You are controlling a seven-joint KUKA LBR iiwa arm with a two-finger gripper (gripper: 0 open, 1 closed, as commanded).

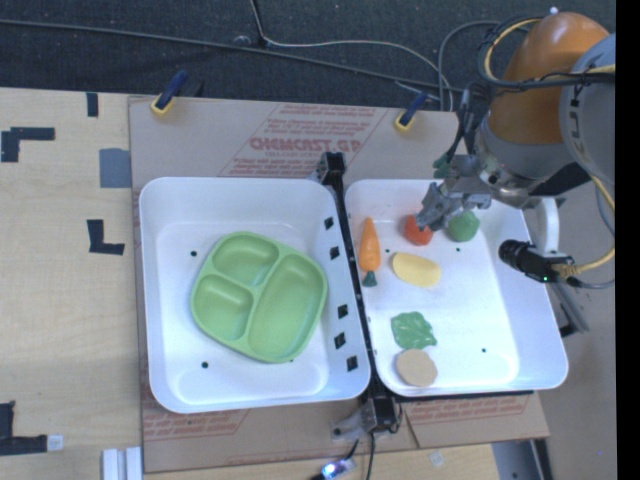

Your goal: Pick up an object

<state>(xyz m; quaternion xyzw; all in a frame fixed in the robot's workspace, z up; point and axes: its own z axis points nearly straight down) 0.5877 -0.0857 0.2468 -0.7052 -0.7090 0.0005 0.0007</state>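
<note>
- Camera view looks down on two white bins side by side; the gripper (432,214) hangs low over the far part of the right bin (520,318), reaching in from the right.
- Its dark fingers come down right at a small red-orange piece (416,231), with a green round piece (462,227) just beside it on the right. Whether the fingers are spread or closed, and whether either piece sits between them, cannot be told from this angle.
- Other candidates lie in the same bin: an orange carrot (369,245) along the divider, a yellow lemon-like piece (415,269) near the middle, a green leafy piece (412,329) nearer the front, and a tan round piece (416,368) at the front edge.
- The left bin (165,268) holds a green divided plate (260,295), well apart from the gripper.
- Likely risk: the red and green pieces sit so close together that the fingers may land on both, nudging one aside or pinching neither cleanly.
- Both look rounded and smooth, so an off-centre squeeze would probably make the piece squirt out.
- A roll toward the carrot or the yellow piece could leave the target displaced and the lift coming up with nothing.
</note>
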